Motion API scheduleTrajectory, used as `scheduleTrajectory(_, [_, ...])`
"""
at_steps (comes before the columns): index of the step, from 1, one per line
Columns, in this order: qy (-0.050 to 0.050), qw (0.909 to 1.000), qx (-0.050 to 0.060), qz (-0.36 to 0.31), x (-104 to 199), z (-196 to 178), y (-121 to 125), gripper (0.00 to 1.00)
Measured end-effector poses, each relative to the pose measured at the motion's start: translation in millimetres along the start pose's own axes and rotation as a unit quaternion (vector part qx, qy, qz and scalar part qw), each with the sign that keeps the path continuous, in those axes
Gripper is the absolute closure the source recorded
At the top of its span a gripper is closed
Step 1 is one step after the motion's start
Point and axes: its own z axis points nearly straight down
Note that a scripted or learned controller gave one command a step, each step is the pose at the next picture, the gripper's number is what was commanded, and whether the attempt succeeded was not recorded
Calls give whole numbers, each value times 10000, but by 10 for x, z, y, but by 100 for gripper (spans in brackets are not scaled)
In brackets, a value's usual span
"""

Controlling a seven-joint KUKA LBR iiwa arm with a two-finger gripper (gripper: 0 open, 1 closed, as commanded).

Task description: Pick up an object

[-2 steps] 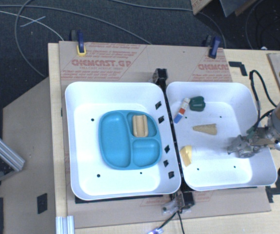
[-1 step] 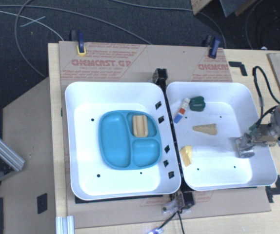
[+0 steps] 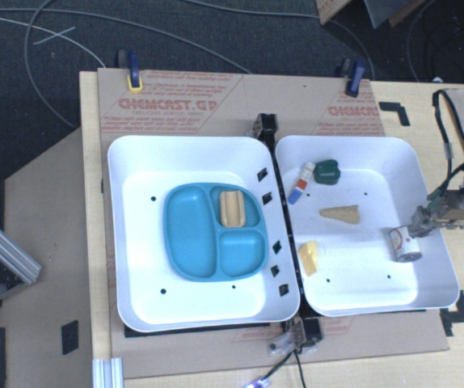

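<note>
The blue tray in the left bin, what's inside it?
The blue tray has three compartments. A tan, bread-like block lies in the upper right one; the large left and lower right ones show bare blue. Whatever is beneath the block is covered.

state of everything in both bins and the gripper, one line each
blue divided plate: flat in the left bin, upright
tan block: lying in the plate's top right compartment
green object: resting near the right bin top wall
marker: lying flat, tilted
tan wedge: lying flat, mid bin
yellow piece: lying by the left wall
small can: on its side
gripper: low beside the can, grip unclear
</note>
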Motion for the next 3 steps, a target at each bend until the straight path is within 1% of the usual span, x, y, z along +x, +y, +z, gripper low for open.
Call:
scheduleTrajectory(1, [4, 10000, 6, 0, -3, -169, 11, 100])
scheduleTrajectory(2, [28, 10000, 34, -19, 473, -120, -19, 100])
scheduleTrajectory(3, [26, 10000, 20, -27, 987, -276, -22, 100])
